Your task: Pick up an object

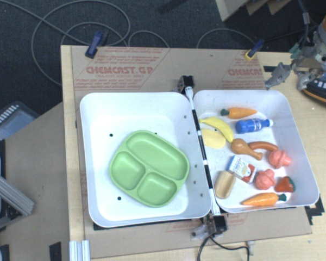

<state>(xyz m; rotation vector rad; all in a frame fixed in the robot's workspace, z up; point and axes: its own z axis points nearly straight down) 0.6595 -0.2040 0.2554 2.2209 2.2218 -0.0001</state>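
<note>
The right bin [300, 125] holds several toy foods: an orange carrot [242, 112], a banana [218, 126], a blue bottle [252, 125], a drumstick [245, 148], a sausage [263, 145], two pink pieces [280, 157] [264, 179], a red strawberry [285, 185], a second carrot [261, 200], a bread roll [225, 184] and a small red-and-white packet [242, 168]. My gripper [283, 73] hangs above the bench just beyond the right bin's far right corner, well apart from all the objects. Nothing shows in it.
The left bin [92, 135] holds a green divided plate [149, 167]. A black hinge strip [198, 140] separates the bins. Blue clamps [94, 43] [254, 50] sit at the bench's far edge. Cables lie on the dark floor behind.
</note>
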